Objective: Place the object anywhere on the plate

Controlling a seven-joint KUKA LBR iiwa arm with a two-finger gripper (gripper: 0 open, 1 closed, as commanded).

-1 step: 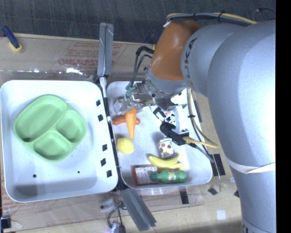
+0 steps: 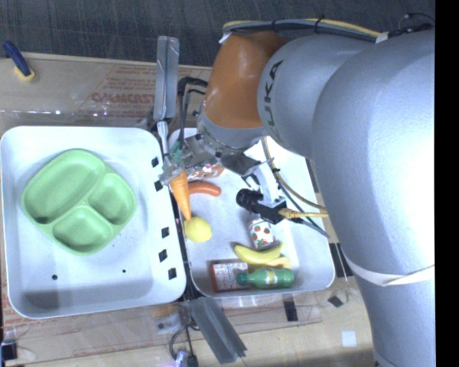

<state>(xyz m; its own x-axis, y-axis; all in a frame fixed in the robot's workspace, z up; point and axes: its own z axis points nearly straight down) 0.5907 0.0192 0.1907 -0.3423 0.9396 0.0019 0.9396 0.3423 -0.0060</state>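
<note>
Directly below the claw (image 2: 185, 159), at the far-left corner of the right bin (image 2: 222, 290), the carrot (image 2: 180, 193) lies with its thick end up against the mechanism. Whether the claw is spread or closed cannot be determined: the orange wrist band (image 2: 237, 82) and a bundle of cables cover it, and no item is visibly held in it. The carrot is judged to be the likely object for the task, but this is not certain.

Risk 1: a missed or partial grasp. The carrot lies hard against the bin wall, so the wall may block one side of the claw and the carrot may slip out.

Risk 2: disturbance of neighbours. Just right of the carrot lies a red sausage (image 2: 205, 189), and just beyond the carrot's tip, further below the claw, sits a lemon (image 2: 198, 230). Either may be pushed or picked up by mistake.

Further down and to the right of the claw lie a small patterned can (image 2: 262, 232), a banana (image 2: 258, 255), a green bottle (image 2: 266, 279) and a red-labelled bottle (image 2: 226, 274), packed closely. These are judged to be out of the immediate path.

Risk 3: transfer. The green plate (image 2: 78, 199) sits well to the left of the claw, in the left bin (image 2: 30, 297). A loosely held object could drop on the divide between the two bins, or land on bare bin floor short of the plate.
</note>
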